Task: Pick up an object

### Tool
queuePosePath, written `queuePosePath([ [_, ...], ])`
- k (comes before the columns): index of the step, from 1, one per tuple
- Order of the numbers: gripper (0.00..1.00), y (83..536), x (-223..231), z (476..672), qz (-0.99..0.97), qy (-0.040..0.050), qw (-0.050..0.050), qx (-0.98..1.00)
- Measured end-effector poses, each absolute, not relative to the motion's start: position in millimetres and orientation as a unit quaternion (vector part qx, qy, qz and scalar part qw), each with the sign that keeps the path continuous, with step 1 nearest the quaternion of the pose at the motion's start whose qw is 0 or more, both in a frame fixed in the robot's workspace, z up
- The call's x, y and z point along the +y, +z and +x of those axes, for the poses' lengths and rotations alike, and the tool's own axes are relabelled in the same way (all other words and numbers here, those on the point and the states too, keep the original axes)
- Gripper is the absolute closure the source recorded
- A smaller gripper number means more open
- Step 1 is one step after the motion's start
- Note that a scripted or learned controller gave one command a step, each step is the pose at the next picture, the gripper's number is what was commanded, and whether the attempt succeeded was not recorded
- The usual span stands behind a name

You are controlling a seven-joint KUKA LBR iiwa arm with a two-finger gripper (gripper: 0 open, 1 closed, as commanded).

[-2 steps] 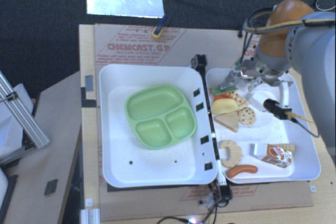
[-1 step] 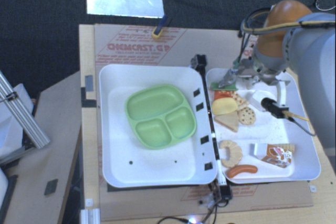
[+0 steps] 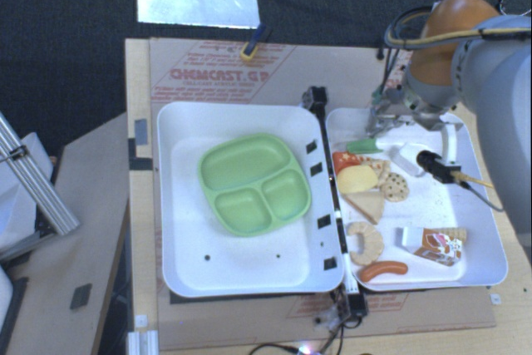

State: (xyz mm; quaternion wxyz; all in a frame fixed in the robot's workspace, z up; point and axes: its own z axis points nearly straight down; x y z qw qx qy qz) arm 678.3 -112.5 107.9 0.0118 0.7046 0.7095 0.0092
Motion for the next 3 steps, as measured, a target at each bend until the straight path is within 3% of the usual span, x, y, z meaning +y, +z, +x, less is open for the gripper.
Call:
queuePosePath([
  [1, 1.00, 173.6, -115.1, 680.2, 0.705, 0.0026, 0.004, 0.709],
  [2, 1.00, 228.9, -115.2, 682.0, 0.705, 0.0026, 0.003, 0.709],
  [3, 1.00, 232.7, -87.3, 647.0, 0.704, 0.0006, 0.000, 0.710],
])
